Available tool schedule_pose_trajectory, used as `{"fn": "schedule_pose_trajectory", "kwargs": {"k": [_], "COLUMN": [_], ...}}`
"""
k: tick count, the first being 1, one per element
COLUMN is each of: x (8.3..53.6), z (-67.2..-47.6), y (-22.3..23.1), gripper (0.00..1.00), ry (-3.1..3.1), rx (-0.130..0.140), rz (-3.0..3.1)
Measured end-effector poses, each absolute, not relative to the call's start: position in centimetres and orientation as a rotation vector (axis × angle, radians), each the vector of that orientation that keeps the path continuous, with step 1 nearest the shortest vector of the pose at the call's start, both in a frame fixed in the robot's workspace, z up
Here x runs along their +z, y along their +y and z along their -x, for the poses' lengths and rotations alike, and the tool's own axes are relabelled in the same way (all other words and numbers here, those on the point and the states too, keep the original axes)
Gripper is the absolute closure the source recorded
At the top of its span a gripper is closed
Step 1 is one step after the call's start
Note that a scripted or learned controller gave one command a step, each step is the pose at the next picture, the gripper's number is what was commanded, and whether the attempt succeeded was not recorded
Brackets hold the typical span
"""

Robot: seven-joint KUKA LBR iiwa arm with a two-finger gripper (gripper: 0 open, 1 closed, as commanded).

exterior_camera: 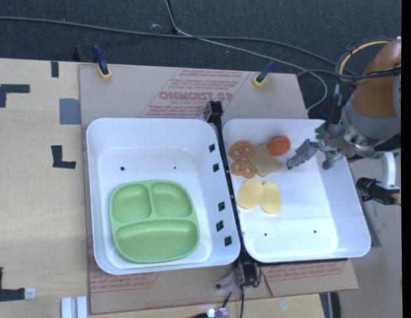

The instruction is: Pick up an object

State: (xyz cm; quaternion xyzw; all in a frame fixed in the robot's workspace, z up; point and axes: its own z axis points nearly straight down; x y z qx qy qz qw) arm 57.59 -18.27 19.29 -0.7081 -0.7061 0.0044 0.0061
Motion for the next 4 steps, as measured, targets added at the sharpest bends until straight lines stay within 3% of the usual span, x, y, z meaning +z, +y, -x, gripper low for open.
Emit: {"fn": "schedule_pose_trajectory", "kwargs": {"k": [1,3,4], "x": [20.1,8.6,9.9], "z": [-57.9,-57.7,-57.8], "y": [-18.2,-18.7,-18.7], "gripper": [0.0,0.0,1.0], "ry": [-2.223,-2.223,-2.227], "rx": [0.002,0.003,0.001], "rz": [2.22,2.22,2.221]}}
